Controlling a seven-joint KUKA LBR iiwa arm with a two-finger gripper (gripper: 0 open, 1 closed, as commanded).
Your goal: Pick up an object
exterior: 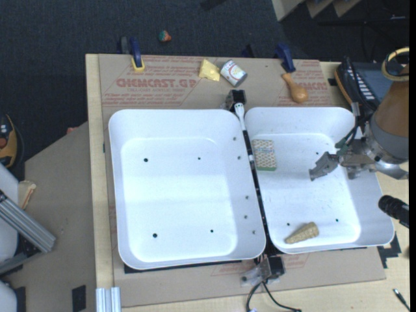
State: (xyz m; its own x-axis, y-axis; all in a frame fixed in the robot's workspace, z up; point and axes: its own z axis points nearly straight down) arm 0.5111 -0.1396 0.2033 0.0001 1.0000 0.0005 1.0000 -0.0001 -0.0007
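The claw [323, 168] was seen empty over the right bin [364, 229], its opening unclear; a descent onto the sponge [264, 155] or cone [302, 233] was judged next.

The arm [393, 125] is cut off by the right edge. The tool [323, 167] is too blurred and small to tell how its fingers stand. A metal rail [23, 223] runs off the left edge.

My arm [390, 132] comes in from the right edge, orange band uppermost, grey wrist below it angled left and down; my gripper [322, 168] points left, dark fingertips low, nothing between them
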